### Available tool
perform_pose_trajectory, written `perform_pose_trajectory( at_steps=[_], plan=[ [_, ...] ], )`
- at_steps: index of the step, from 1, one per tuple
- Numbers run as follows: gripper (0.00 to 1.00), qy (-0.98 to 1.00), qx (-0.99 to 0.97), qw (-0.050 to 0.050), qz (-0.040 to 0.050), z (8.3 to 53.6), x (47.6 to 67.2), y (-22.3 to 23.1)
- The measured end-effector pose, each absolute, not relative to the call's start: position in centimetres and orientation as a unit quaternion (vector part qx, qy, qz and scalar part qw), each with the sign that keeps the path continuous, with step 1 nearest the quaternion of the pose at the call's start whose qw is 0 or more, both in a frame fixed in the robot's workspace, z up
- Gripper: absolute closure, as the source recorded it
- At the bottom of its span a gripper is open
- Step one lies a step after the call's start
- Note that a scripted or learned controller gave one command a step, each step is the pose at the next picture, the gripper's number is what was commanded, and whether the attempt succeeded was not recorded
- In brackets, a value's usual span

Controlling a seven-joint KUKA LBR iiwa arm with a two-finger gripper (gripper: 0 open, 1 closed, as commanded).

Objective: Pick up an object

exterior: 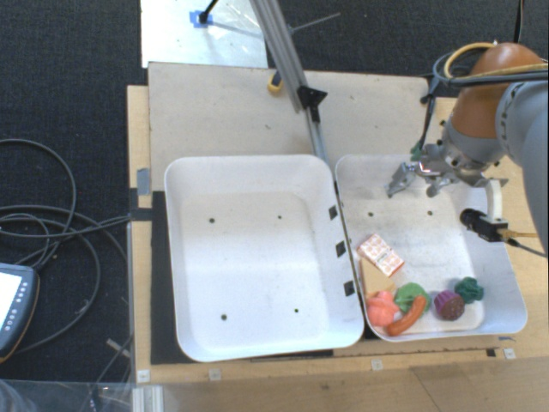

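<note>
My gripper [417, 184] hangs over the far part of the right bin [493, 269], with its two fingers spread open and nothing between them. The objects lie well in front of it, toward the bin's near edge: a pink and white waffle-like block [380, 254], an orange-pink piece [380, 304], a green leafy toy [411, 293] with an orange carrot-like stick [407, 318] beside it, a purple round toy [448, 305] and a dark green toy [469, 289].
The left bin [257, 256] sits beside the right one, sharing a raised middle wall with black clips [340, 248]. A grey pole [287, 54] slants over the bench from the back. Cables and a pendant [13, 303] lie on the floor at left.
</note>
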State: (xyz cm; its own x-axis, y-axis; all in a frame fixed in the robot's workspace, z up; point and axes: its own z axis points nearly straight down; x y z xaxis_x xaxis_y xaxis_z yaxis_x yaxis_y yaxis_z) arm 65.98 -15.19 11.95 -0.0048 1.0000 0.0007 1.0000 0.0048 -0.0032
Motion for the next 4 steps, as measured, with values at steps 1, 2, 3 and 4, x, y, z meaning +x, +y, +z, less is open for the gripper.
perform_pose_trajectory(
  at_steps=[1, 2, 3, 4],
  plan=[
    [0.0, -0.709, -0.705, 0.0, 0.0004, 9.0, 66.0, -15.1],
    [1.0, -0.71, -0.704, -0.002, -0.0014, 10.3, 66.2, -15.1],
    [1.0, -0.709, -0.705, -0.003, -0.0019, 14.8, 66.8, -15.3],
    [1.0, -0.709, -0.705, -0.004, -0.0028, 21.3, 66.7, -15.0]
  ],
)
